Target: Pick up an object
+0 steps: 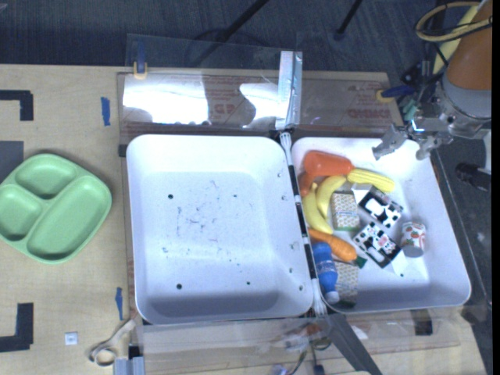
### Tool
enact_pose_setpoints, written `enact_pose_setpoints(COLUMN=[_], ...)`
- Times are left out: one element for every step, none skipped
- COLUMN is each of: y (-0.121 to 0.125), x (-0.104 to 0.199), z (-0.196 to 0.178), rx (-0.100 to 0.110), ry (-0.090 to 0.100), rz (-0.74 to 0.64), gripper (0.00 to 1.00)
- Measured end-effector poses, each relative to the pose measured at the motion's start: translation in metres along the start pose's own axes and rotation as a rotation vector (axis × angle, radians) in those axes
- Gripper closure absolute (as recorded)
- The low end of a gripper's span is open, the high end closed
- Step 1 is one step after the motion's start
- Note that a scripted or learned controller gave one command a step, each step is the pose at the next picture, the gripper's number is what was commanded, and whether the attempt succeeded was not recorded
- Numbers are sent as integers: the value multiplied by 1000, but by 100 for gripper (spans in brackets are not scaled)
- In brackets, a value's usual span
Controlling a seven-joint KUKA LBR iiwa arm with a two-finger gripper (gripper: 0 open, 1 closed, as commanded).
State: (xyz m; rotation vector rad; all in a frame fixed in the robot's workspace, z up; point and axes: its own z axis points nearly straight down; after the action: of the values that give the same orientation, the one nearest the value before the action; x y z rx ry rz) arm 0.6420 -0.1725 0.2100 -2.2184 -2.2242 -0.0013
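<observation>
Blue bottle (326, 274), curved yellow bananas (319, 201), glossy white bin (445, 233)

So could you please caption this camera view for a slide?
Tool above the right bin's far edge; toys piled inside.

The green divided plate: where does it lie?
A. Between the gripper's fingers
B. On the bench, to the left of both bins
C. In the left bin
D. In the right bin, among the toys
B: the green divided plate rests on the wooden bench, outside and left of the left bin.
</observation>
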Motion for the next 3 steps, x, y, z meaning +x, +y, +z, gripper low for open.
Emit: enact_pose_setpoints(y=[-13,21,26], x=[2,6,8], z=[-25,-150,-130], rx=[-1,-3,-1], ry=[-2,-3,-2], rz=[-57,-244,-305], gripper=[0,0,0])
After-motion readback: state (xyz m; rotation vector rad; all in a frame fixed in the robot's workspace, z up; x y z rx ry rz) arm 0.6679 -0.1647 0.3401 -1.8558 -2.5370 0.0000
